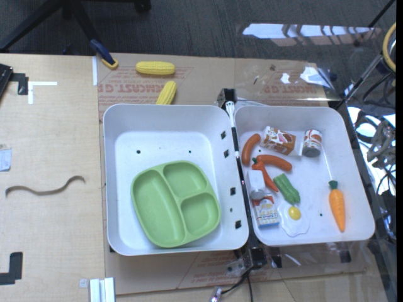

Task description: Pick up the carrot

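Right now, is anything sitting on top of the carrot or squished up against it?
No. The carrot lies alone near the right wall of the right bin. The fried egg and other toy food lie apart to its left.

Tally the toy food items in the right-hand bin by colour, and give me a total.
Right bin, by main colour:
Orange: 1, the carrot
Red-orange: 3, the sausages
Green: 1, the green vegetable
White and yellow: 1, the fried egg
Printed packs and cans: 4
Total: 10
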